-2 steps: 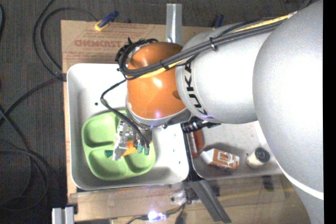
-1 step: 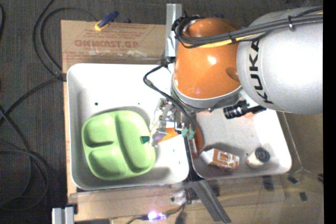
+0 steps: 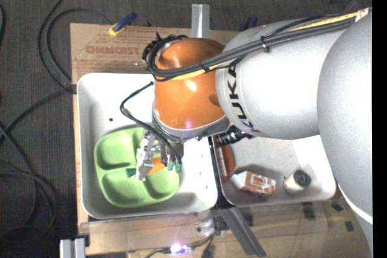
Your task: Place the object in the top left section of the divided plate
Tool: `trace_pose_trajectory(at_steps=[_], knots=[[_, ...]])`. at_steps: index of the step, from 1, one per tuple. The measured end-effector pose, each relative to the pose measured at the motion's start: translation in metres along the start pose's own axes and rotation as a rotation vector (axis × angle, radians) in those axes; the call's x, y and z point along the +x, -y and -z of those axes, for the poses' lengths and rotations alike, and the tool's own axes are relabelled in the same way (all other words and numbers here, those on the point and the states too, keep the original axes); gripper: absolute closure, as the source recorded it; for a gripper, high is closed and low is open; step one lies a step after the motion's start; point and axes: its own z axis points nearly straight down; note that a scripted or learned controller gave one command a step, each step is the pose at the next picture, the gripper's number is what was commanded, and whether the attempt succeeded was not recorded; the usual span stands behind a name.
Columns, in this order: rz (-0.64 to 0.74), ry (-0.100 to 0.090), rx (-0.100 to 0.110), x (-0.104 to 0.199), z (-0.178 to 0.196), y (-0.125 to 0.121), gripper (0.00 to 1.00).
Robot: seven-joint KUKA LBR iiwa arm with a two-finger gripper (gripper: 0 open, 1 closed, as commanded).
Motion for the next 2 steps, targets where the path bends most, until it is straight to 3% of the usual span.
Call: trace_pose_trajectory(at_steps=[1, 2], knots=[[0.052, 0.003, 0.001, -0.0074, 0.0098, 0.044, 1.0], [0.052, 0.003, 0.001, -0.0073, 0.0097, 0.0438, 0.0]])
